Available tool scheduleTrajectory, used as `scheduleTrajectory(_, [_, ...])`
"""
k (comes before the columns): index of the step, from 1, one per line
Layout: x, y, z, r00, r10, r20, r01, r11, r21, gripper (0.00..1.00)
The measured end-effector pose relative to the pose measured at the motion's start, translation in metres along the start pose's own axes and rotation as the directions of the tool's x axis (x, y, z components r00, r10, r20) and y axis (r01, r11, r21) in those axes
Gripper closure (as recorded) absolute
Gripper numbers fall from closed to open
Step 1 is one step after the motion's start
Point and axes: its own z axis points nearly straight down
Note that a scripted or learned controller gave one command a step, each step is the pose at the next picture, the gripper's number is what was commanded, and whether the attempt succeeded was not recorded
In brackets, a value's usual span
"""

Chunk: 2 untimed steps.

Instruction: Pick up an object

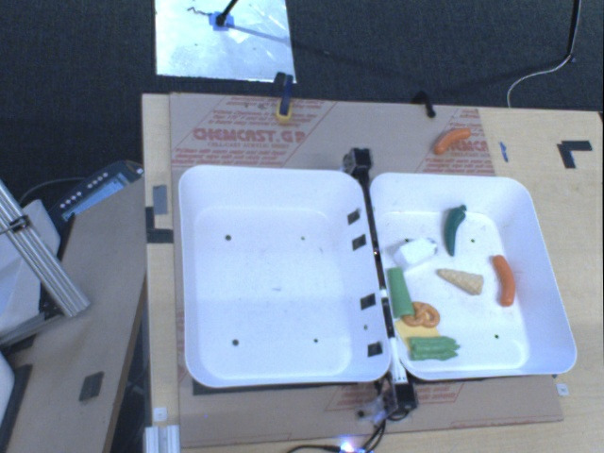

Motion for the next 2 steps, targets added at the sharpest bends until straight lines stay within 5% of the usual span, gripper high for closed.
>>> scheduleTrajectory(2, [-0.0008,-0.0116,-0.0001,1.0,0.003,-0.001,-0.003,1.0,0.001,1.0])
